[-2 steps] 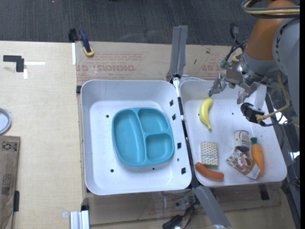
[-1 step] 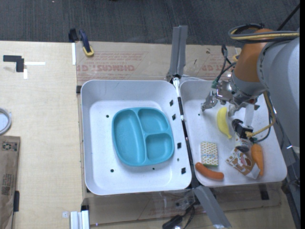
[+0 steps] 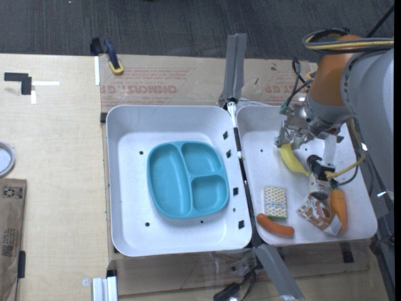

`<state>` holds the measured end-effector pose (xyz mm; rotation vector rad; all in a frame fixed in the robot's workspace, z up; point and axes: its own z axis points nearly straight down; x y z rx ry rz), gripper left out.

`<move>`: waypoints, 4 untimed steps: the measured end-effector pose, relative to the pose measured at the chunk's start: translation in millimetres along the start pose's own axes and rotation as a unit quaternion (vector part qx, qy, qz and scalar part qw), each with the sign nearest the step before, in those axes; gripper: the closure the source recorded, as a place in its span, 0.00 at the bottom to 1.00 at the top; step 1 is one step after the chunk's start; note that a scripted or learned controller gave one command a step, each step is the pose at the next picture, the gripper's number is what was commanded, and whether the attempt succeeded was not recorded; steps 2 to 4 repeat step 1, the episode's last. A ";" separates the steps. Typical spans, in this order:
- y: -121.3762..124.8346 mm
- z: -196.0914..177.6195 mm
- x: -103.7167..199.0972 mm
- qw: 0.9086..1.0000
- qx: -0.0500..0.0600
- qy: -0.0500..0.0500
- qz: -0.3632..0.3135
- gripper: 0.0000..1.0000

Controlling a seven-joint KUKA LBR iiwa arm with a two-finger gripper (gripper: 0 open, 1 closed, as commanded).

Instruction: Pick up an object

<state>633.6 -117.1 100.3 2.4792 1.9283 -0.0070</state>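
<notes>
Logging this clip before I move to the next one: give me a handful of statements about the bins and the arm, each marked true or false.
1. The blue divided plate lies in the left bin. True.
2. The gripper is above the left bin. False: it is over the right bin, at the banana.
3. A hot dog lies near the right bin's front edge. True.
4. The carrot rests on the blue divided plate. False: it is in the right bin.
</notes>
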 end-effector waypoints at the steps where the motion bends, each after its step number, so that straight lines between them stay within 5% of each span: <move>1: -24.2 -177.6 67.3 0.998 0.000 0.001 0.060 1.00; 4: -24.2 -177.6 67.3 0.998 0.000 0.001 0.060 1.00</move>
